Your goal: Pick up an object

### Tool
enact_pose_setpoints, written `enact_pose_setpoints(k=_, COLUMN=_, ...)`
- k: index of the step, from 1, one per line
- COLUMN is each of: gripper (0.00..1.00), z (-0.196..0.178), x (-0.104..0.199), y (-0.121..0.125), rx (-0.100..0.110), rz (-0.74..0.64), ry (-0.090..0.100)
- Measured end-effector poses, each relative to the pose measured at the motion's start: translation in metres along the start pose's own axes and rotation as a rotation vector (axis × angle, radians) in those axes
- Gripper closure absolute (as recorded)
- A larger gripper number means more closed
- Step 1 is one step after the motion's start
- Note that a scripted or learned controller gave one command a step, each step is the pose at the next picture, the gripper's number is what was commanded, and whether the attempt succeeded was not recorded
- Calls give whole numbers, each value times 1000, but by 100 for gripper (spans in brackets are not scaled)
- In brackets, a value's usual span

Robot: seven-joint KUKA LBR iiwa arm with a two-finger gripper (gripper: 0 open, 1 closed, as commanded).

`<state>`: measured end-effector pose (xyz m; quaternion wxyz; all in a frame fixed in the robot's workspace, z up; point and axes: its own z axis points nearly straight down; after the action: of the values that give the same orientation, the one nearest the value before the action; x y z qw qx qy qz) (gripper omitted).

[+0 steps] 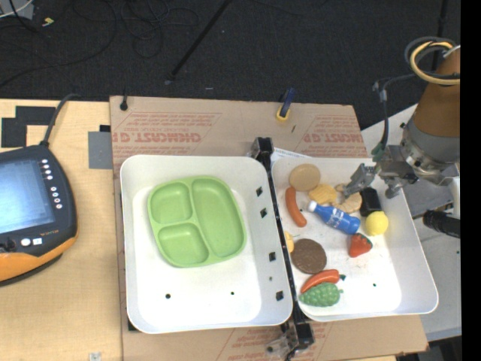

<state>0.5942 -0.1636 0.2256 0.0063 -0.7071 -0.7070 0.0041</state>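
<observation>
Hangs over the 1 o'clock part of the right bin [421,277]: gripper [376,189], spread open, nothing clamped between its two grey fingers [361,177]. Sits just at 6 o'clock of the gripper, close under the fingertips: a small black object [370,201]. Touches that at 5 o'clock: a yellow lemon [376,222], with a red strawberry [360,244] next at 7 o'clock of the lemon. Lies tilted at 9 o'clock of the lemon: a blue bottle [337,218], white cap toward a yellow piece [325,193]. Further toward 9 o'clock: a red sausage [295,206], and at 12 o'clock of it a tan disc [304,177]. Near the bin's 7 o'clock corner: a brown disc [308,255], a red pepper [321,279] and a green bunch [322,295], the last two touching. Rests in the middle of the left bin [135,292]: a green divided plate [197,220].
</observation>
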Motion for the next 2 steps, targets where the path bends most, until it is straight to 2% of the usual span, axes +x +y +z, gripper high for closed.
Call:
enact_pose_setpoints(k=1, gripper=0, z=-6, x=0, y=2, rx=-10, rz=-2, ry=-2)
enact_pose_setpoints(k=2, gripper=0, z=54, x=-7, y=6, rx=-5, rz=-2, ry=-1)
